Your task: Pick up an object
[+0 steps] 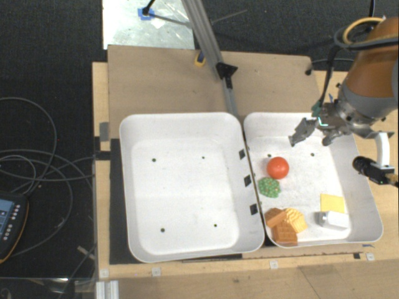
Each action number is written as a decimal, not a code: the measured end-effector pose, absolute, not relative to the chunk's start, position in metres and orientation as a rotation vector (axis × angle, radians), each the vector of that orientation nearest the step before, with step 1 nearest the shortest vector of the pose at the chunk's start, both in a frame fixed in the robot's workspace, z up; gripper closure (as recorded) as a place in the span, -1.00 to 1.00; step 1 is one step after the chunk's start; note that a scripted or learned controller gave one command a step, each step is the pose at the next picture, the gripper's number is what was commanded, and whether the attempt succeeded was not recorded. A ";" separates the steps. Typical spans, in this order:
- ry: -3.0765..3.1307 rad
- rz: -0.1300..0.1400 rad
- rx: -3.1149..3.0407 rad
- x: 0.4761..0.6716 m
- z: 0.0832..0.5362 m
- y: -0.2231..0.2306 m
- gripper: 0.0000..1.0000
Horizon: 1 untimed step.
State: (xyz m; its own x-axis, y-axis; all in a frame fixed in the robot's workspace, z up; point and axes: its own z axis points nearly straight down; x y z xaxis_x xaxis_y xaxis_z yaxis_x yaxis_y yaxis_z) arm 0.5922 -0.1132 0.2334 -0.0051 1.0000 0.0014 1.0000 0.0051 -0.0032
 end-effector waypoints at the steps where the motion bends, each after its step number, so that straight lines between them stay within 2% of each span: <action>1: -2.226 -0.002 -2.217 0.593 0.235 -0.113 -1.00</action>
State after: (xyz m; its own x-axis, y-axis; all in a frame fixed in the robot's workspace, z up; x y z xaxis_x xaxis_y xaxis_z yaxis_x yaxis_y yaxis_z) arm 0.5930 -0.1135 0.2354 -0.0041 1.0000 0.0005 1.0000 0.0041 0.0010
